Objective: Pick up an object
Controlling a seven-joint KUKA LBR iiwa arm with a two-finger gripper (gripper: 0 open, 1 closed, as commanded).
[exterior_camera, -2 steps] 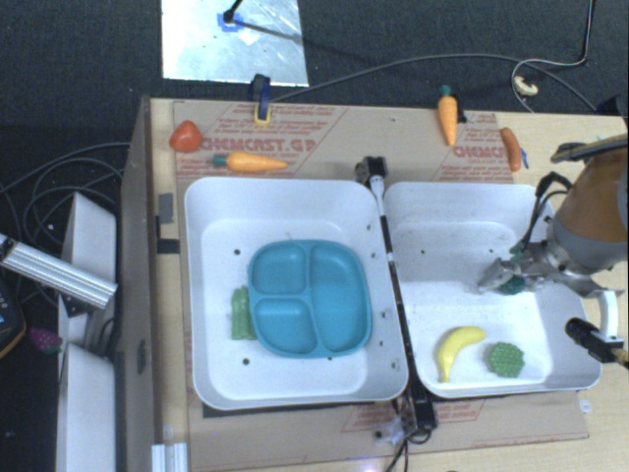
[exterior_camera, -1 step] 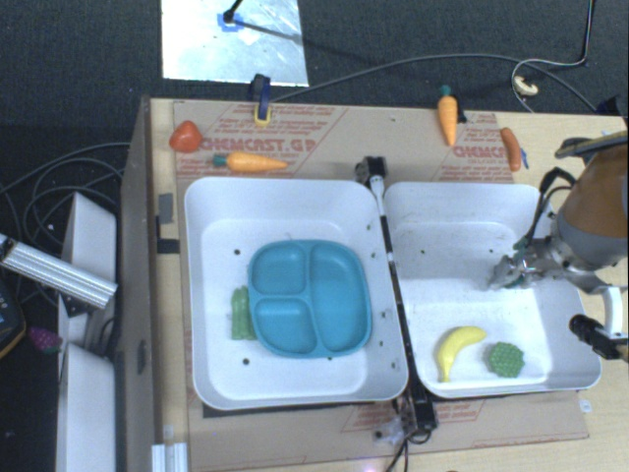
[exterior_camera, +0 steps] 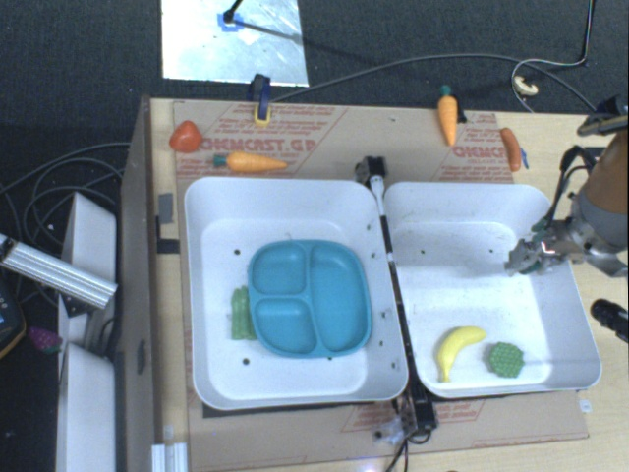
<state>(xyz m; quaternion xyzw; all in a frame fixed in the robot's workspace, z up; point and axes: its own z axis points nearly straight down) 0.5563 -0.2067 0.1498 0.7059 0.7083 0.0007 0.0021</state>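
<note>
I take the blue plate (exterior_camera: 310, 298) in the left bin (exterior_camera: 211, 214) as my landmark. A green piece (exterior_camera: 241, 315) lies against its left edge. Right of the plate, across the divider, the right bin (exterior_camera: 472, 209) holds a banana (exterior_camera: 456, 346) near its front wall, with a green lump (exterior_camera: 506, 359) just beside the banana on the right. Farthest right of the plate, the gripper (exterior_camera: 527, 257) hangs over the right bin's far side, well apart from both pieces; I cannot tell how its claw is set. I judge the banana a light, stiff, smooth toy, likely slippery, so I would pinch it across its thick middle.
</note>
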